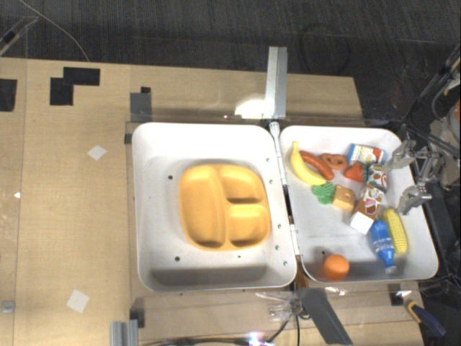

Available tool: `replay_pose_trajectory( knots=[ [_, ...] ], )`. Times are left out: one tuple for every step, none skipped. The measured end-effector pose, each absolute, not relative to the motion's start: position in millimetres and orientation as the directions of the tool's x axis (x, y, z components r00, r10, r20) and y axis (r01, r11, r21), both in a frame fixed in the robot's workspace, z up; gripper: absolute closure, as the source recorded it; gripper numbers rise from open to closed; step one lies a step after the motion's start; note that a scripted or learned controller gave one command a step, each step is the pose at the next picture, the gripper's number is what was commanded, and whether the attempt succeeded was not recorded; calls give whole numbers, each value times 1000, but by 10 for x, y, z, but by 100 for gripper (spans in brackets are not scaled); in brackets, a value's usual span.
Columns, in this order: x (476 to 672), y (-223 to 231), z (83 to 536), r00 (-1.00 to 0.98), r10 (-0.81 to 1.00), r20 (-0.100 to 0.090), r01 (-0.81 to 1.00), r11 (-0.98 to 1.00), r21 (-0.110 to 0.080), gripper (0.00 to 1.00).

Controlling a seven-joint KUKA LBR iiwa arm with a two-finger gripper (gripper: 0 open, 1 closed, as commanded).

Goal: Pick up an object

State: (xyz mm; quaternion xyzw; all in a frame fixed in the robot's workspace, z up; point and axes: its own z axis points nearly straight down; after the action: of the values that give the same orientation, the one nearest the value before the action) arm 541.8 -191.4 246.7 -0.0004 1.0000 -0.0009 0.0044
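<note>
Pale wooden worktop (65, 215) carrying two shallow white plastic bins side by side. In the left bin (151, 193), a yellow-orange plastic tray with three compartments (223, 206), lying roughly in the middle.

In the right bin (310, 244), a scatter of toy food. Yellow plastic banana (302, 166) near the upper left corner, with a red-orange sausage-like piece (320, 163) just beside it on the right. Small green leafy toy (325, 191) below the banana's lower end, touching a tan block (343, 197). Small printed carton with a blue end (364, 153) near the top edge, and more red and patterned pieces (371, 186) bunched below it, too small to name. Blue plastic bottle (382, 245) lying next to a yellow corn cob (397, 231) toward the right wall. Round orange fruit (336, 266) alone near the bottom edge, well apart from the rest.

Metallic claw (414, 179) at the right rim of the right bin, seemingly above the rim rather than among the toys. Fingers spread apart, nothing between them.
</note>
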Motion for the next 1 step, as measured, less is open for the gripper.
replay_pose_trajectory(
  knots=[
    [6031,-2040,1527,-909,416,-3,416,909,1,0]
  ],
)
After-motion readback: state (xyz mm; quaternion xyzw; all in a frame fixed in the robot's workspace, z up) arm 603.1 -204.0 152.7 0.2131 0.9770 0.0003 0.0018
